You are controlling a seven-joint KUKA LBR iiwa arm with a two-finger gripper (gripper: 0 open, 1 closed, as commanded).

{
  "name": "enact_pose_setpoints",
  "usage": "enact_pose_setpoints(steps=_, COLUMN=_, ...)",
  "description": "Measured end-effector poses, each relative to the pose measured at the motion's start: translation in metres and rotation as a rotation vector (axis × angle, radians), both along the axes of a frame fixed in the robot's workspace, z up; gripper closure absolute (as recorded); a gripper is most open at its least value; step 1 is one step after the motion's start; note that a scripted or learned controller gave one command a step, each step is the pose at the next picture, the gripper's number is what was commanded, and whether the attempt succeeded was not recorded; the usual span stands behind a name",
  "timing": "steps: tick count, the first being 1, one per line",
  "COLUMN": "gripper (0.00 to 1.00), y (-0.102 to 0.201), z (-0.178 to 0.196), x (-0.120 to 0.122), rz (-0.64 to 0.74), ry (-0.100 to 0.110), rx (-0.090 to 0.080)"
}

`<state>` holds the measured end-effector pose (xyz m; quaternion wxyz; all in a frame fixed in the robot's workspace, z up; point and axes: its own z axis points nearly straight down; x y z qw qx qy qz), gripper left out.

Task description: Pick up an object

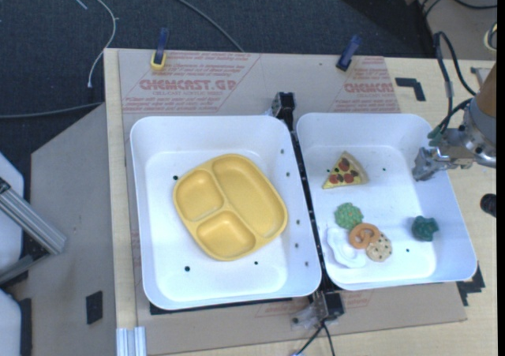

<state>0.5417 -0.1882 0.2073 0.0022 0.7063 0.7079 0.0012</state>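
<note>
Crowding is the main risk: the pretzel (364,234), cookie (379,248) and green leafy piece (347,215) lie touching in the right bin (450,267), so a descent there could nudge them apart or catch two at once. The pizza slice (345,172) and the dark green piece (424,227) lie apart and look like easier targets. The tool (427,162) hangs over the bin's right rim, carrying nothing; how wide it stands cannot be told. The yellow tray (229,206) fills the left bin (150,149).

grey metal claw (426,163), seemingly black cables
</note>
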Motion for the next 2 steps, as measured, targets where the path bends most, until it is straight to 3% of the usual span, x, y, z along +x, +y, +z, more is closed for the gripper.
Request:
enact_pose_setpoints(steps=1, gripper=1.0, y=0.003, z=0.063, x=0.006, rz=0.0, ry=-0.003, rx=-0.001)
enact_pose_setpoints(steps=2, gripper=1.0, y=0.057, z=0.068, x=0.005, rz=0.004, ry=0.006, rx=0.004)
